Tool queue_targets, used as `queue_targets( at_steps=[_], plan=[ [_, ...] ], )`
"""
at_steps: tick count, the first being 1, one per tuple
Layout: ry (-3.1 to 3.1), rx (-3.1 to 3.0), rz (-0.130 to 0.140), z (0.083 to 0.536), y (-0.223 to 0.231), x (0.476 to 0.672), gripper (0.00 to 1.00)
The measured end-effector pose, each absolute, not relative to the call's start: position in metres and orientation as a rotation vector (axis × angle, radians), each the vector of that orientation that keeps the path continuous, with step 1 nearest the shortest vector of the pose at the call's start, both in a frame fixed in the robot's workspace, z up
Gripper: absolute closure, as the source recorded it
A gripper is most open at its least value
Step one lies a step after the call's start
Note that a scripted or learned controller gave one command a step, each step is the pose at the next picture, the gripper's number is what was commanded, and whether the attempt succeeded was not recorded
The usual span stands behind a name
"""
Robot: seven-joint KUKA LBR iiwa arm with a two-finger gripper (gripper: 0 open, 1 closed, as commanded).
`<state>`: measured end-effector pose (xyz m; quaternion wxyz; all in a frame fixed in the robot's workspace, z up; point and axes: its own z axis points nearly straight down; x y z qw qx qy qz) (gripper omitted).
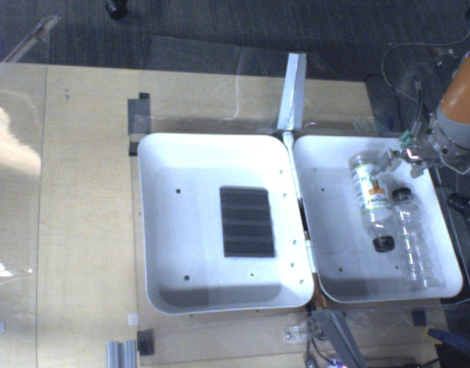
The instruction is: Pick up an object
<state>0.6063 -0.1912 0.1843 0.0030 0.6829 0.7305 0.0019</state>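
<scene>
Right bin (327, 282): two clear plastic bottles lying on their sides. The labelled bottle (370, 195) lies lengthwise in the upper middle of the bin, its dark cap (382, 243) toward the near wall. Label is white with a green strip and an orange patch; print too small to read, no brand legible. Just to its right lies the plain bottle (415, 240), no label, dark cap at its far end, body running down toward the bin's near right corner. The two lie close together side by side; cannot tell if they touch.

Gripper (409, 159): at the bin's upper right, above the far end of the plain bottle and just right of the labelled bottle's upper end. Nothing seen between its parts. Metal pieces blur together at this slant; cannot tell how far open it is, nor whether it touches either bottle.

Arm (458, 106): grey, orange band above the wrist, entering from the right edge.

Left bin (154, 205): a dark ribbed rectangular pad (248, 221) lies flat near its middle.

Both bins sit side by side on a pale wood bench (73, 228), inner walls nearly touching. A clear sheet (12, 129) covers the bench's left part, catching glare.
</scene>
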Motion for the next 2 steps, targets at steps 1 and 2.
queue_targets(
  at_steps=[1,2],
  plan=[
    [2.458,1.937,0.012,0.103,-0.203,0.634,0.00],
    [2.464,1.900,0.017,0.098,-0.186,0.626,0.00]
  ],
)
